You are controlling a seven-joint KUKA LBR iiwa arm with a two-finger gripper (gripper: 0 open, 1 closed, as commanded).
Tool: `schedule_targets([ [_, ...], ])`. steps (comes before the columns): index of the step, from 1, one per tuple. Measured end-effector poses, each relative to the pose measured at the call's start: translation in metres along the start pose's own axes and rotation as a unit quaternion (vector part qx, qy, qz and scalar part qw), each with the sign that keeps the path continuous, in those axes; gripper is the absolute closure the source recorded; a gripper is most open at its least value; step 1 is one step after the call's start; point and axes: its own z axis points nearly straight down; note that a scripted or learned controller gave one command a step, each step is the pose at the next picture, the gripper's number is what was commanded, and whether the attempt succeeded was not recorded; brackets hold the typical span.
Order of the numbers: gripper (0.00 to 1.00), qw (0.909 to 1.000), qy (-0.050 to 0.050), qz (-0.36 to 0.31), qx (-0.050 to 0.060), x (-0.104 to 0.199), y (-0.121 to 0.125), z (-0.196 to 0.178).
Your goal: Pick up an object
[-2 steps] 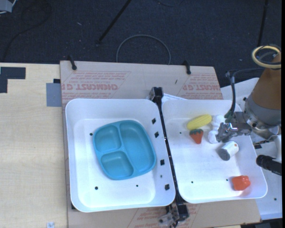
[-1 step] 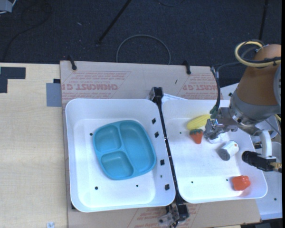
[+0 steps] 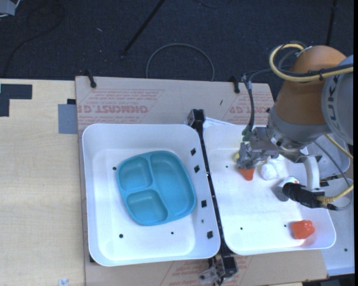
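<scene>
We've got the gripper (image 3: 246,163) low in the right bin (image 3: 250,243), right above a small orange piece (image 3: 246,173) beside the white ball (image 3: 268,171), likely lined up to grab it, though we can't tell if it's clamped.

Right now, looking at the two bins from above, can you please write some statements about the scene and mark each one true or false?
1. The blue divided plate lies in the left bin. True.
2. The tool is above the left bin. False: it is over the right bin, beside a small orange object.
3. A second orange object sits near the right bin's front right corner. True.
4. The blue plate has five compartments. False: it has three.
5. A white object lies in the right bin. True.
</scene>
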Motion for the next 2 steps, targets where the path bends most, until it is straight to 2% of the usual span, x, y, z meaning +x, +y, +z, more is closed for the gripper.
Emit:
schedule_targets([
  [2, 1.00, 1.0000, 0.000, 0.001, 0.001, 0.093, 0.016, 0.010],
])
